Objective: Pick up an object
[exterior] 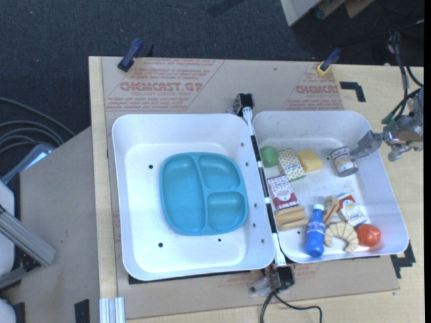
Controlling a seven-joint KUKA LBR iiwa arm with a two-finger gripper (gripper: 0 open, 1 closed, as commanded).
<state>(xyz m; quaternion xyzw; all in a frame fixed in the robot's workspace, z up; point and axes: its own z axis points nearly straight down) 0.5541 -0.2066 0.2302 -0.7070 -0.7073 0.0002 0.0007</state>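
Camera view, nearest first: a blue bottle (pixel 314 232), croissant (pixel 343 234) and tomato (pixel 368 235) crowd the right bin (pixel 397 210), so a grab there could pinch two. Farther back, the gripper (pixel 360 147) hangs beside a small tin (pixel 343 161); whether it is parted or closed, I cannot tell, and it may just nudge the tin.

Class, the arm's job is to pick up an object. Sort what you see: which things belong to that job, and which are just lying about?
Belong to the job:
gripper
tin
blue bottle
tomato
croissant
green ball
cheese block
right bin

Just lying about:
blue tray
left bin
blue clamp
yellow clamp
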